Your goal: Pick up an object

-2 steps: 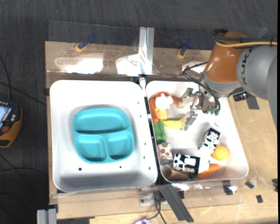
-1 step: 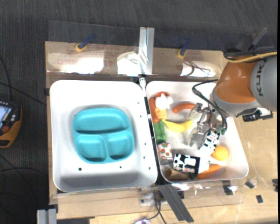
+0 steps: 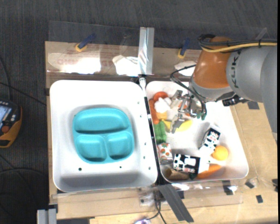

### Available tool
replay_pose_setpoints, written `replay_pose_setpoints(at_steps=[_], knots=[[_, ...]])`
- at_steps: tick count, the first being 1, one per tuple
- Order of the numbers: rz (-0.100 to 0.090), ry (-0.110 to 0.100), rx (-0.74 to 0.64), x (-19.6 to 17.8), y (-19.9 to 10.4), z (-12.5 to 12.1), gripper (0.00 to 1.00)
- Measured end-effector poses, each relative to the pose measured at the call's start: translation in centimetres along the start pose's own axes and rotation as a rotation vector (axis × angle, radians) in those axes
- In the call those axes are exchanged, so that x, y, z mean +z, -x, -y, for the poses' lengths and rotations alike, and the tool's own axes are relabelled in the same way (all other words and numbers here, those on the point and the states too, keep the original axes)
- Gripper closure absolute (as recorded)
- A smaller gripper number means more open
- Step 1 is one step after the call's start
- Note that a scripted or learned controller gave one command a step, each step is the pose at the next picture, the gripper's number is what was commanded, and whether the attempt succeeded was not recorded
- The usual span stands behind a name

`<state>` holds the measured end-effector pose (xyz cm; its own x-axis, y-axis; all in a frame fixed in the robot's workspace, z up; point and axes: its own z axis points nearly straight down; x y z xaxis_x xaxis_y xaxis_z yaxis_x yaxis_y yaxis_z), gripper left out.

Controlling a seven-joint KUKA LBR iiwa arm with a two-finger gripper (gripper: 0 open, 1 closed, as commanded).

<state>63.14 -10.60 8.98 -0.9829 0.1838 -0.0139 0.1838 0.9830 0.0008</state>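
From where I stand the arm (image 3: 233, 73) reaches down into the right bin (image 3: 240, 143), the one beside the bin holding the turquoise divided tray (image 3: 103, 135). Everything worth picking is in that right bin, so I take it as my landmark.

The gripper (image 3: 185, 110) hangs over the bin's upper middle, and its metal fingers look spread a little, with nothing caught between them as far as I can see.

The likeliest thing to take is the small yellow object (image 3: 186, 124), which sits in the bin's centre, just below the fingertips and apparently touching or nearly touching them. I judge it light, smooth and rounded, probably hard plastic, so it may slip or roll; a pinch across its middle would seem safest.

Toward the bin's left wall lie a green piece (image 3: 160, 130) and, above it, a red-and-white piece (image 3: 160, 100). Near the bin's lower edge rest a black-and-white patterned box (image 3: 186, 163) and a second patterned block (image 3: 211, 138), with an orange ball (image 3: 220, 152) at the lower right. These crowd close, so a sideways nudge could push the yellow object among them.
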Motion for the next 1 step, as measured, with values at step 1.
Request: replay_pose_setpoints(at_steps=[1], knots=[[0.0,0.0,0.0,0.0,-0.01,0.02,0.0]])
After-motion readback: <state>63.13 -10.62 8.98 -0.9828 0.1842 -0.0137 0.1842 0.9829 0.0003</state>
